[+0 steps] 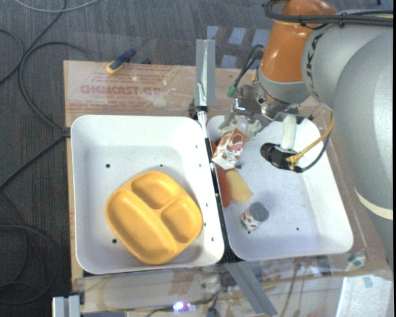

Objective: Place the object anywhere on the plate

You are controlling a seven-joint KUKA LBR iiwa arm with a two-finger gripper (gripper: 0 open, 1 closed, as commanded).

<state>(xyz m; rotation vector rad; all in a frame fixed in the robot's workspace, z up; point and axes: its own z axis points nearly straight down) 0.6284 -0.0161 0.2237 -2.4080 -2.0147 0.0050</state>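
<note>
Camera view is showing gripper (239,125) pinching packet (228,149) between its fingers, lifting step; next needing carry over yellow plate (154,215).

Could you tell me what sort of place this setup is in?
Probably a robotics lab bench for pick-and-place trials. A grey arm with an orange band reaches over two shallow white bins, one holding a yellow sectioned plastic plate, and loose black cables trail across grey carpet.

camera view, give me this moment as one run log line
gripper: over right bin, at the red-and-white packet, grasp unclear | yellow plate: left bin, bare | hot dog, small can: right bin
</note>
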